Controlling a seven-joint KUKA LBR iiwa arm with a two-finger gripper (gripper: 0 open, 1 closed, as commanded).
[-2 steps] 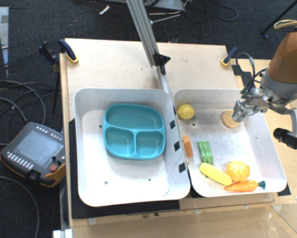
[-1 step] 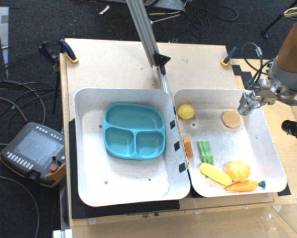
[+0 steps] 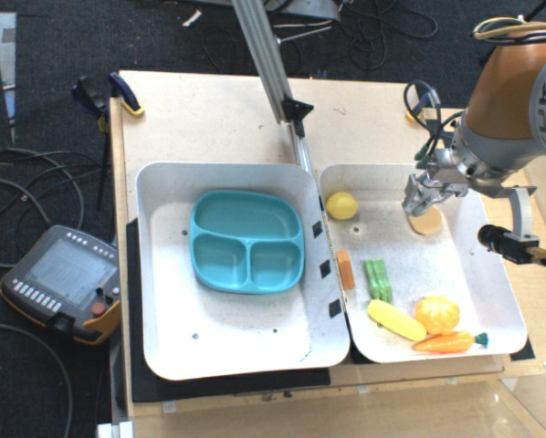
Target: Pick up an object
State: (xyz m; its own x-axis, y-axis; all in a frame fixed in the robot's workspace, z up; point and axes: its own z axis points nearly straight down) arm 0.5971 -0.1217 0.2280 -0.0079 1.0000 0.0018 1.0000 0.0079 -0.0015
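Nothing was seen lifted yet — the gripper (image 3: pixel 423 199) was poised just above a tan disc (image 3: pixel 427 221); its grip state could not be told.

Bright, even overhead light; soft shadows sit under the bins (image 3: pixel 154 245), mild glare on their white walls, focus fairly sharp throughout.

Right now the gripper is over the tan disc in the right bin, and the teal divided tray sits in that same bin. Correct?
Not quite. The camera view shows the teal divided tray in the left bin, not the right bin. The rest holds: the gripper is over the tan disc in the right bin.
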